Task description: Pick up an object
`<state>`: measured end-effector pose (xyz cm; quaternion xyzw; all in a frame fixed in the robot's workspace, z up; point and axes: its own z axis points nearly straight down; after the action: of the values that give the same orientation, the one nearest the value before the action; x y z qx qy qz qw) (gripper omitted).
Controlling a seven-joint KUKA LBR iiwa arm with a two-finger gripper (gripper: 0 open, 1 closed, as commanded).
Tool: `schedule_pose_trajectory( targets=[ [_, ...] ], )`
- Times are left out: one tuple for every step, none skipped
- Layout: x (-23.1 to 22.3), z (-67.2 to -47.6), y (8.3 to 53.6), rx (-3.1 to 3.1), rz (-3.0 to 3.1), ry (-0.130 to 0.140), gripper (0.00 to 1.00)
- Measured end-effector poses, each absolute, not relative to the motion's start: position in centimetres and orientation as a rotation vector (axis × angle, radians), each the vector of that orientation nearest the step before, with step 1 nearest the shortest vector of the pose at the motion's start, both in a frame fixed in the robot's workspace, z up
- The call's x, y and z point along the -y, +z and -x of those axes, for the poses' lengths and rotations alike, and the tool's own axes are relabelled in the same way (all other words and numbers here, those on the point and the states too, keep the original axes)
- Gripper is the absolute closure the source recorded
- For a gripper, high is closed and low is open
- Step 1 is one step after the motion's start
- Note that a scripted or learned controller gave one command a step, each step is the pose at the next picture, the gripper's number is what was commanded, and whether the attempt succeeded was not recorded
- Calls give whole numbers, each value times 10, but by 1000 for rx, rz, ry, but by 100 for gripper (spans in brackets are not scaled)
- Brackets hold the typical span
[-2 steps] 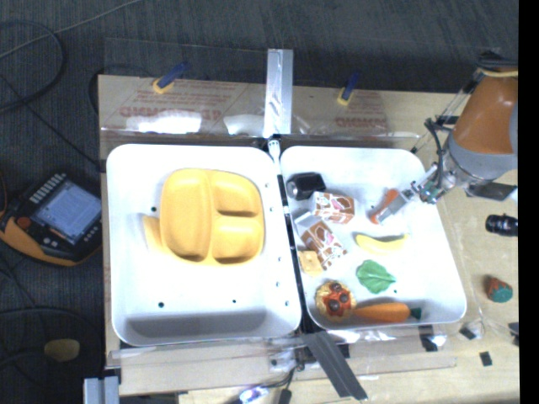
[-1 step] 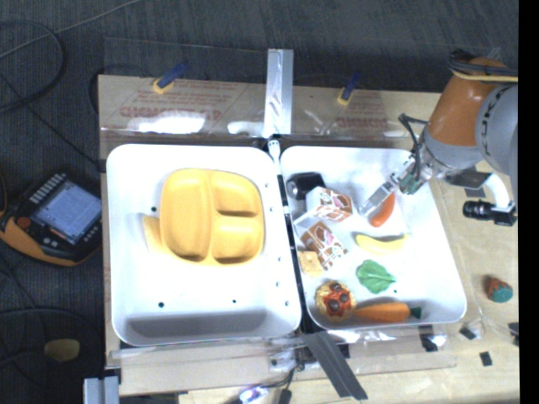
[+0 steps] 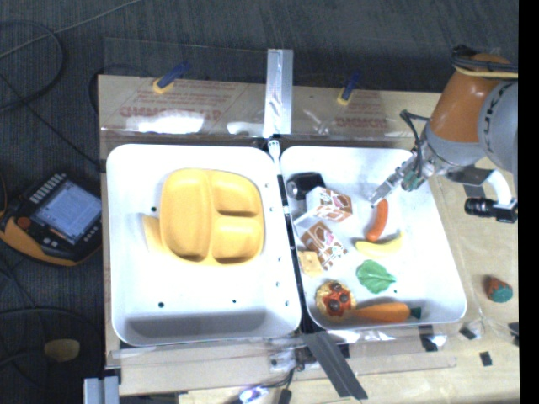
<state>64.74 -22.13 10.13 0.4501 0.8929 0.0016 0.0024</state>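
Note:
My gripper (image 3: pixel 383 194) reaches down and left from the orange-banded wrist (image 3: pixel 459 112) into the right bin (image 3: pixel 438 225). Its tip hangs just above the upper end of a small orange-red sausage-shaped toy (image 3: pixel 380 219). Nothing is visibly held. A yellow banana (image 3: pixel 378 242) lies right below that toy. Left of these are two patterned little boxes (image 3: pixel 334 202) (image 3: pixel 320 238), a black object (image 3: pixel 303 182) and a yellow block (image 3: pixel 310 262). A green leaf (image 3: pixel 375 276), a carrot (image 3: pixel 381 312) and a round brown toy (image 3: pixel 334 298) lie along the front.
The left bin (image 3: pixel 126 293) holds a yellow divided plate (image 3: pixel 210 215). A metal divider (image 3: pixel 279 91) stands behind the two bins. A small red and teal object (image 3: pixel 498 289) lies on the bench to the right. A handheld pendant (image 3: pixel 59 217) sits on the floor at left.

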Motion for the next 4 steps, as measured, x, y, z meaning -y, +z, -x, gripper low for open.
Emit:
schedule_pose_trajectory(
  targets=[
    [224, -669, 152, -2495, -1905, -3, 100],
    [174, -669, 135, -2225, -2220, -3, 100],
    [174, -669, 135, -2224, -2219, -4, 0],
    [196, -616, 88, -2267, -2162, 6, 0]
  ],
)
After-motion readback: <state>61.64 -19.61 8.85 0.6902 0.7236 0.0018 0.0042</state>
